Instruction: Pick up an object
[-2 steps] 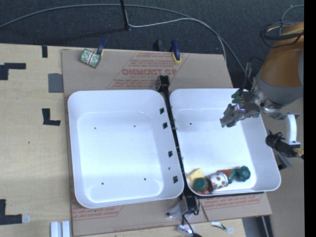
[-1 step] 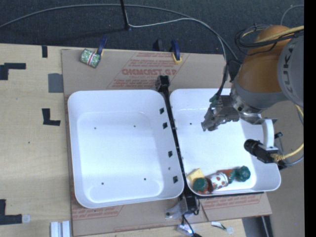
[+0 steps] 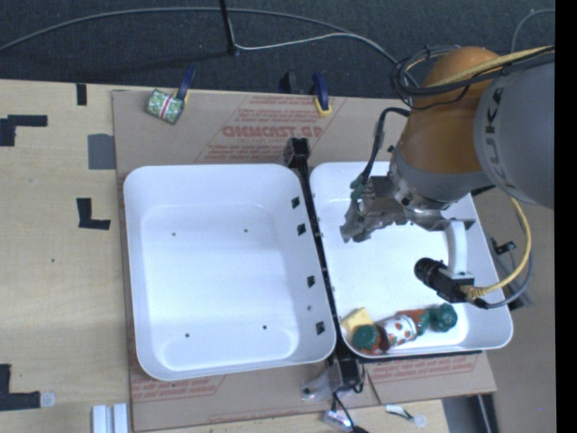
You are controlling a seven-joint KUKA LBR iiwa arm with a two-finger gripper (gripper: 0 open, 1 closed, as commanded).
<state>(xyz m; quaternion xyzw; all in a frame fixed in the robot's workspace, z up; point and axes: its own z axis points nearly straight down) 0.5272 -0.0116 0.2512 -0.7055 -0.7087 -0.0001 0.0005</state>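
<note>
The arm (image 3: pixel 469 124) hangs over the right bin (image 3: pixel 343 180), its gripper (image 3: pixel 359 224), whose state I cannot tell, holding nothing visible, so the reach seems in hand and must next drop toward the toys (image 3: pixel 401 327) at the near edge.

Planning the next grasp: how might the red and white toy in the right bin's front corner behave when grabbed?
The red and white toy looks rounded, so it may roll. It lies wedged among neighbours against the right bin wall, so it probably resists a clean grip.
</note>
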